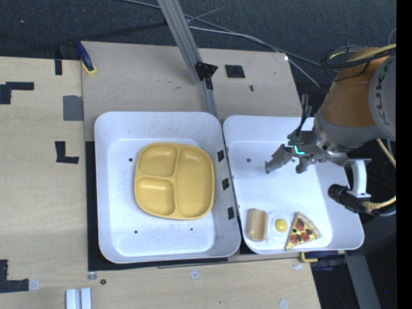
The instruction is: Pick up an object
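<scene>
Gripper (288,164) hangs over the right bin (257,134), fingers spread, grasping nothing. At that bin's near edge, well apart from it, lie 3 toys: hot dog (256,224), fried egg (280,226), pizza slice (302,230). Yellow divided plate (174,180) sits left of that bin.

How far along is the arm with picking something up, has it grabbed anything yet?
Nothing looks picked yet. The gripper hangs over bare floor in the right bin, open, with nothing between its fingers. The bread piece, fried egg and pizza slice lie along that bin's near edge, and the yellow divided plate sits in the left bin. The whole pick remains.
</scene>
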### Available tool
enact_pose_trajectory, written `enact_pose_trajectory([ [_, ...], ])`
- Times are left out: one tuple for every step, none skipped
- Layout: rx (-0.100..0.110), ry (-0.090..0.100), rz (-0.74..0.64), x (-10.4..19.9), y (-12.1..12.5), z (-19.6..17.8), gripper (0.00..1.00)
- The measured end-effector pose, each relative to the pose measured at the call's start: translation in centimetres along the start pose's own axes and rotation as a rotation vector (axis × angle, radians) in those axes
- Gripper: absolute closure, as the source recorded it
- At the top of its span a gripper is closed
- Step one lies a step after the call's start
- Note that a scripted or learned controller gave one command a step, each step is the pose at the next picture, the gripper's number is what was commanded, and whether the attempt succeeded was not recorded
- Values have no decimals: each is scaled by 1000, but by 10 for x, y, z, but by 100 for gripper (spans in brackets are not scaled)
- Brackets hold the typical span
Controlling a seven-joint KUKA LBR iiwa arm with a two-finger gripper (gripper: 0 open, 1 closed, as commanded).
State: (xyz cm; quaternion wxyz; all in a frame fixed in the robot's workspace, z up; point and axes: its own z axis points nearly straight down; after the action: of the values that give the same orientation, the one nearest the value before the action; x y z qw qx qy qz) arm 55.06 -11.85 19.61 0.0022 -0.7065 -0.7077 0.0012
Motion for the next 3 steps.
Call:
enact_pose_trajectory([
  [-3, 0, 0, 0, 1, -1, 0],
  [0, -2, 1, -7, 8, 54, 0],
  [-2, -2, 0, -6, 7, 108, 0],
])
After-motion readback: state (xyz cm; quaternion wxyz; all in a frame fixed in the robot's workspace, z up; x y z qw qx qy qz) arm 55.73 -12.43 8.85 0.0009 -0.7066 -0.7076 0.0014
